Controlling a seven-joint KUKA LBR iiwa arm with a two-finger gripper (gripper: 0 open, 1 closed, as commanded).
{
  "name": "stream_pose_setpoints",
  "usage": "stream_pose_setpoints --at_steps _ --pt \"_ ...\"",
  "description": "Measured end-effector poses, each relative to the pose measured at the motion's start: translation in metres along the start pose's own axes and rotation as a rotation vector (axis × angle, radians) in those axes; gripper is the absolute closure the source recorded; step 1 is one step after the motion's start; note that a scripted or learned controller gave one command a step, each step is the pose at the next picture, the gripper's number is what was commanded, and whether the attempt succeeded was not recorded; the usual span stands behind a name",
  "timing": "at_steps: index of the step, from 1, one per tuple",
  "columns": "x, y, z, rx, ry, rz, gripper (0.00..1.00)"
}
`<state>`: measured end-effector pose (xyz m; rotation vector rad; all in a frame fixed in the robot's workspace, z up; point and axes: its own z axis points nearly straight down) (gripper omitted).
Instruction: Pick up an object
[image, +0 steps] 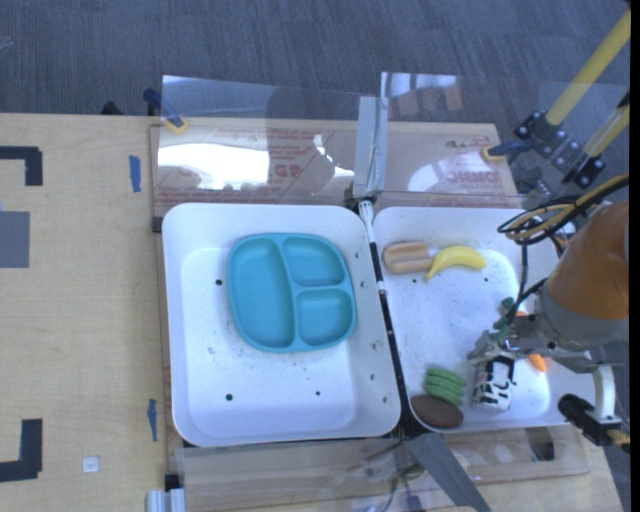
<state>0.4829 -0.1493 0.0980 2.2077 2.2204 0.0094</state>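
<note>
the left bin (190, 300) fills the centre-left of the frame and carries a teal divided plate (292, 292) with three compartments, lying flat in its upper middle. the right bin (440, 310) sits just beside it. near that bin's upper edge a tan hot-dog bun (404, 257) lies touching a yellow banana (456, 261) on its right. at the bin's lower left a green ridged piece (444, 383) rests just above a brown round piece (437, 411). the gripper (497, 372) is low in the bin's lower right, over a black-and-white object (493, 385); whether it is clenched or released cannot be told. the arm (590, 290) enters from the right edge.
</note>
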Motion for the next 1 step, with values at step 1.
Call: stream_pose_setpoints --at_steps 1 --pt "0.0854 0.0349 -0.0887 0.006 0.006 0.059 1.00"
